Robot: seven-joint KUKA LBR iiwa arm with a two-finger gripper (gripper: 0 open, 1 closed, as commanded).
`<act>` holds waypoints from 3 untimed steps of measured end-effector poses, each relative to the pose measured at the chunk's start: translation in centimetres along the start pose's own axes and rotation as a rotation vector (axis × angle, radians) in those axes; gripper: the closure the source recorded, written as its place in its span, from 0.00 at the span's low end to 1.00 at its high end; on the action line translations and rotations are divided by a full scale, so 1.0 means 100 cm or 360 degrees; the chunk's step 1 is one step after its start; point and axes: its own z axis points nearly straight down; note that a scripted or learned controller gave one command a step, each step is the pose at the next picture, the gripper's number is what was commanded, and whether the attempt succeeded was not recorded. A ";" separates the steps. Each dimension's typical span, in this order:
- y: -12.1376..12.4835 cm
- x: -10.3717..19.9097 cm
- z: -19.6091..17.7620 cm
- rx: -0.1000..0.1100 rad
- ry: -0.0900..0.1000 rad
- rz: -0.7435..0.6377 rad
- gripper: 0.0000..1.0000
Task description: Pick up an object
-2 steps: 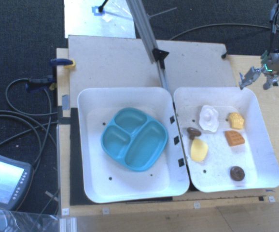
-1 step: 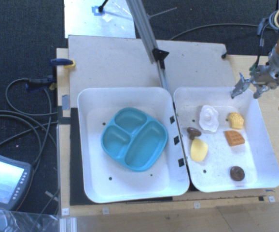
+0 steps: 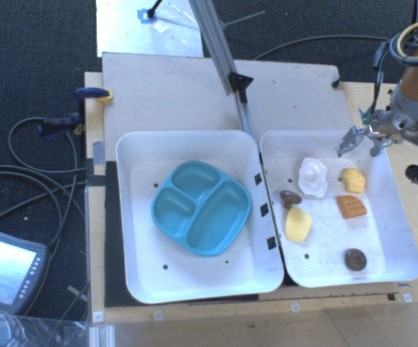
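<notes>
The right bin [image 3: 404, 248] holds several small items: a white crumpled piece [image 3: 312, 177], a yellow lumpy piece [image 3: 353, 180], an orange square cracker [image 3: 351, 207], a pale yellow piece [image 3: 298, 224], a small brown piece [image 3: 290, 198] and a dark brown round piece [image 3: 355, 259]. My gripper [image 3: 362, 141] hangs over the bin's far right corner, above and to the right of the white piece. Its two fingers stand apart with nothing between them.
The left bin [image 3: 133, 266] carries a blue divided plate [image 3: 201, 207]. A slanted metal pole [image 3: 216, 38] crosses the back board toward the gap between the bins. Cables and a handheld pendant [image 3: 6, 270] lie left of the bench.
</notes>
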 end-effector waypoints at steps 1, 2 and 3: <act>0.003 0.004 0.042 -0.0001 0.0000 0.0000 0.00; 0.005 0.003 0.027 -0.0012 -0.0006 -0.0004 1.00; 0.012 0.003 -0.038 -0.0017 -0.0004 0.0002 1.00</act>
